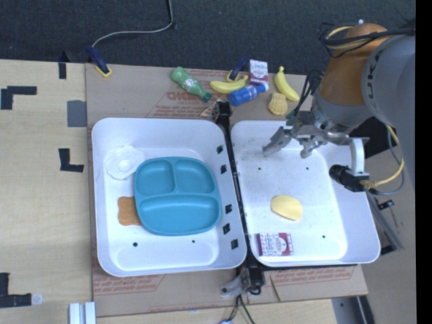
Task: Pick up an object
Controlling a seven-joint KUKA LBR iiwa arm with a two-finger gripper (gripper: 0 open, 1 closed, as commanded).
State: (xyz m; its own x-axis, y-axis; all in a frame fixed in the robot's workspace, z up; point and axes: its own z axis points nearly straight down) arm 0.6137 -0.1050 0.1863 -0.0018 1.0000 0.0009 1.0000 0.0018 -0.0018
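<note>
My gripper (pixel 291 146) hangs over the far part of the right bin (pixel 337 248), fingers spread open with nothing between them. A yellow lemon-shaped object (pixel 287 208) lies near the middle of that bin, well below the gripper in the view. A small red and white box (pixel 274 244) lies flat by the bin's near edge. In the left bin (pixel 108 248) sit a blue divided plate (pixel 178 195), a clear plastic cup (pixel 121 161) at its upper left, and an orange-brown piece (pixel 126 211) tucked partly under the plate's left side.
Behind the bins on the cardboard lie a green bottle (pixel 189 83), two bananas (pixel 228 85) (pixel 286 86), a blue bottle (pixel 246 94), a small carton (pixel 258 69) and a yellow piece (pixel 277 103). A black clip rail (pixel 229 174) separates the bins.
</note>
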